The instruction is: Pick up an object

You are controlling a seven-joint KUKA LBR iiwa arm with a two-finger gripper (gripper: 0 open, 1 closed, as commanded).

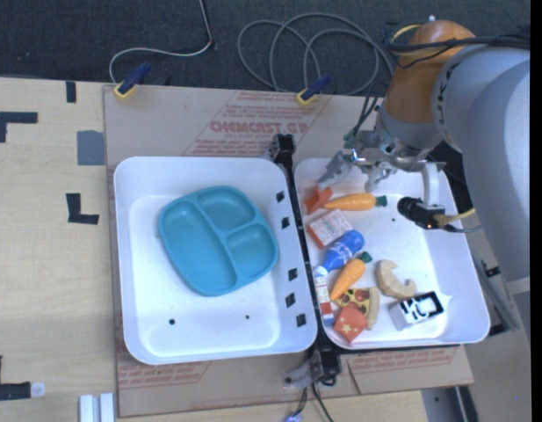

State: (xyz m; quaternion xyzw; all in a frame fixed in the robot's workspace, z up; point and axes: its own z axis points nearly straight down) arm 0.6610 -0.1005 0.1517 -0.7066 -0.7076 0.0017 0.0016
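Camera view: gripper (354,178) hangs over far end of right bin (455,275), jaws apart, nothing between them. Orange carrot (350,202) lies on its side just below the jaws, leafy end pointing away from the left bin; contact with the fingertips is hard to call, probably apart. Red piece (314,199) sits just beside the jaws on the divider side, touching the carrot's tip. Nearer the camera from the jaws: white-and-red packet (330,228), then blue bottle (342,251), then second carrot (347,278), all close together. Further down: tan curved piece (393,279), red-and-yellow toy food (352,317), white cube with black marks (419,308). Well apart from the jaws, across the divider, blue divided plate (220,238) lies flat in left bin (134,323).
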